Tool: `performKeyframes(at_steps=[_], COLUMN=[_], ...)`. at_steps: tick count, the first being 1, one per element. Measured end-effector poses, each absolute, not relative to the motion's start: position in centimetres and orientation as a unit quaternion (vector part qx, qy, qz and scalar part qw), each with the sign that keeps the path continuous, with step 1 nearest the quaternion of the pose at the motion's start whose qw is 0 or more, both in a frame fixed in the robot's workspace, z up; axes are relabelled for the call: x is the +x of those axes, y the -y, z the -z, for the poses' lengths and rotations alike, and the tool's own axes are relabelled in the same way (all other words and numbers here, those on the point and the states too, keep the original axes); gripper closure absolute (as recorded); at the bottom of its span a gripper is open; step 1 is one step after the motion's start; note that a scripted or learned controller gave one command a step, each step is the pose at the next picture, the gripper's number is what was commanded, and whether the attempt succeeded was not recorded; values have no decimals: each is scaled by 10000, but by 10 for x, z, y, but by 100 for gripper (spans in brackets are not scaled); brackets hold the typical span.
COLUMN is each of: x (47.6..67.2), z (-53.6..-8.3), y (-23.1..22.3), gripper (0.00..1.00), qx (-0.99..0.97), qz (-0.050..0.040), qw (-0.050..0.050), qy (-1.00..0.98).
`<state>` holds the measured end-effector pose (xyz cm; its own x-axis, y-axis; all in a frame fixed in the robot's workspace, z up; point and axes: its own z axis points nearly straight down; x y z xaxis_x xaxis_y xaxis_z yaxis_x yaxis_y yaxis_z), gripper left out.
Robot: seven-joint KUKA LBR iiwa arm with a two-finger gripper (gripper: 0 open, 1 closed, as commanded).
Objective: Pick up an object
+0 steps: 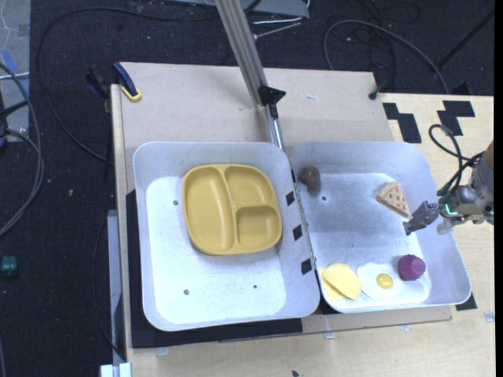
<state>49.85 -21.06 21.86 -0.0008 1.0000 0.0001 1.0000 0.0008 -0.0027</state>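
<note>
**Pincer hovers at the right bin's edge, toys untouched**

From where I stand, the pale wooden bench carries two shallow white bins side by side. The left white bin holds a yellow plastic plate with three compartments, sitting in the bin's upper middle and turned a little askew.

The right white bin holds the small toy foods. A brown rounded lump lies in its upper left corner, close to the wall shared with the other bin. A tan wedge shaped like a pizza slice lies toward the upper right. Along the near edge sit three pieces in a row: a yellow flat rounded piece at the left, a white fried egg with a yellow yolk touching or just beside it, and a purple round fruit-like piece at the right, just beside the egg.

The grey arm reaches in from the right, and its dark pincer sits over the right edge of the right bin, between the pizza-like wedge above it and the purple piece below it, apart from both. Nothing shows between its tips; whether they are spread or closed I cannot tell, as they are too small and dark.

A grey metal pole slants up from the bench's far side, between the bins.
</note>
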Motion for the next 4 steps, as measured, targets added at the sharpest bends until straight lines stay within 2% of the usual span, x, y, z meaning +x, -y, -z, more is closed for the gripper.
performKeyframes(at_steps=[1, 3, 4], x=[499, 498, 499], z=[-220, -103, -94], y=[211, 217, 217], gripper=[0, 0, 0], qx=[-7067, -7074, -7074], qz=[-3, -12, 2], qw=[0, 28, -12], qy=[7075, 7068, 7069])
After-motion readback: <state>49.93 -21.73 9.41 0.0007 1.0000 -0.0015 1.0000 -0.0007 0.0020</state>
